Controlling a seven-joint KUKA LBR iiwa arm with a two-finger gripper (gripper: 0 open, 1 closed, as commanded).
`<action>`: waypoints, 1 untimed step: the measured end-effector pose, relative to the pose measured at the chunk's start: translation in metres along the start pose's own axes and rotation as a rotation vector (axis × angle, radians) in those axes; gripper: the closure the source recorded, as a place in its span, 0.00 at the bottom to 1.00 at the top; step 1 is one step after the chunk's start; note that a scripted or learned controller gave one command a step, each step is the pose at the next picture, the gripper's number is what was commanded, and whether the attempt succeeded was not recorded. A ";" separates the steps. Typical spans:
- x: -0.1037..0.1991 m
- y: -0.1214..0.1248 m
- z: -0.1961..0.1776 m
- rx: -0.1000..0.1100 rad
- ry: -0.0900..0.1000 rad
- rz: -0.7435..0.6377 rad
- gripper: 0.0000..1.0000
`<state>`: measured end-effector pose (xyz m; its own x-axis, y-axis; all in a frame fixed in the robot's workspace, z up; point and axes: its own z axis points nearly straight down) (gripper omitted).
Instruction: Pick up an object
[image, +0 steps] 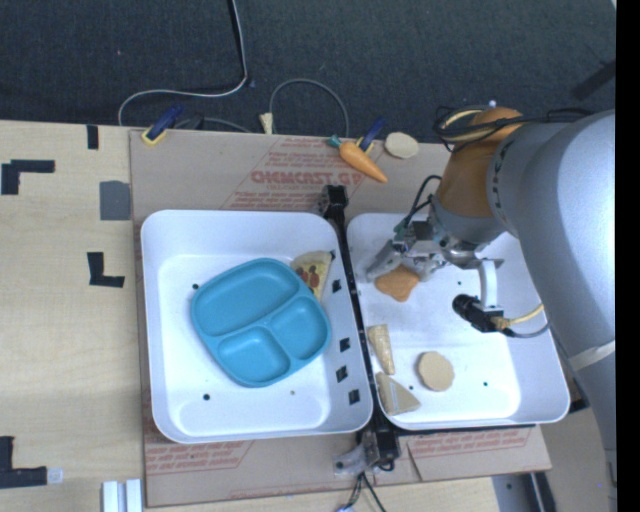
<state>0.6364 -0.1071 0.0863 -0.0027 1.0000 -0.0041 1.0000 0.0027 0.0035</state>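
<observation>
The arm (560, 210) reaches in over the right bin (500, 400) and its gripper (405, 262) sits low in that bin's upper left part, right at an orange-brown chunk (397, 285). The chunk lies on the bin floor, touching or just under the metal tips. Whether the fingers are spread or closed is something I cannot tell from this slanted view, since the wrist and cabling hide the gap, and nothing shows the chunk clamped between them.

Judging by this, the step in hand is the approach or the grasp itself; the lift is not yet done. The next move calls for a firm close on the chunk and then a straight rise clear of the bin wall.

Other candidates rest lower in the same bin: a round biscuit-like piece (435, 371) and two pale wedges (381, 347), (397, 398) near the divider. The left bin (165, 300) holds a blue divided tray (260, 322). A toy carrot (361, 160) lies on the worktop (60, 330) behind the bins
</observation>
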 end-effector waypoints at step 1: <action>-0.001 0.001 -0.012 -0.003 0.000 0.000 1.00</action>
<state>0.6376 -0.1081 0.0981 -0.0023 1.0000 -0.0043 1.0000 0.0024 0.0065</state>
